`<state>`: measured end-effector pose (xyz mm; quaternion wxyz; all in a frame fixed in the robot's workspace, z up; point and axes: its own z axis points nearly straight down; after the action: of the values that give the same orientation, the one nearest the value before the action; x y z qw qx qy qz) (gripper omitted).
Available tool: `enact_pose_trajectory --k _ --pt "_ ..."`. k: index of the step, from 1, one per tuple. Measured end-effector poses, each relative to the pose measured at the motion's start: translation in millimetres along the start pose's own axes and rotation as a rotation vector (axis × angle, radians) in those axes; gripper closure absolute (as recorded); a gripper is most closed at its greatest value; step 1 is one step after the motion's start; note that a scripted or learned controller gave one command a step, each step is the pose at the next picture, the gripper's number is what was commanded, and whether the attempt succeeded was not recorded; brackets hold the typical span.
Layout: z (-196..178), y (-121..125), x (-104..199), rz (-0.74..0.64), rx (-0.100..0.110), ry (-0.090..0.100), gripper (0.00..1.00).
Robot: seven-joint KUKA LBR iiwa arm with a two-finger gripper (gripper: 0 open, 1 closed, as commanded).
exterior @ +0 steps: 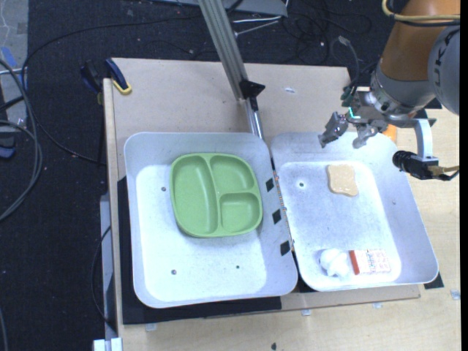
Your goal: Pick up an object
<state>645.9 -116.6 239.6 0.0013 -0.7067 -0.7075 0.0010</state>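
The step in hand appears to be the approach: the gripper hangs over the far edge of the right bin, with nothing between its fingers, and the jaws stand spread apart. Judged from this position, the next move calls for selecting one target, travelling toward the near side of the bin until the jaws are above it, and lowering with the fingers straddling the item before closing. The closest candidate is the tan slice of bread, which lies flat in the far half of the right bin, near the gripper but apart from it (a thin, flat item of this kind is likely to demand a low, accurate descent). At the near end of the same bin lie a white crumpled lump and, just beside it, a small red-and-white carton; whether the two touch cannot be told. The left bin holds a green divided plate with three compartments, nothing lying in them. Both bins rest side by side on the bench.
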Motion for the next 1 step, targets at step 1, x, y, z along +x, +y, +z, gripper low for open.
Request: enact_pose_trajectory --k 1 --pt "-1.5 0.8 0.0 0.0 -0.003 0.0 0.0"
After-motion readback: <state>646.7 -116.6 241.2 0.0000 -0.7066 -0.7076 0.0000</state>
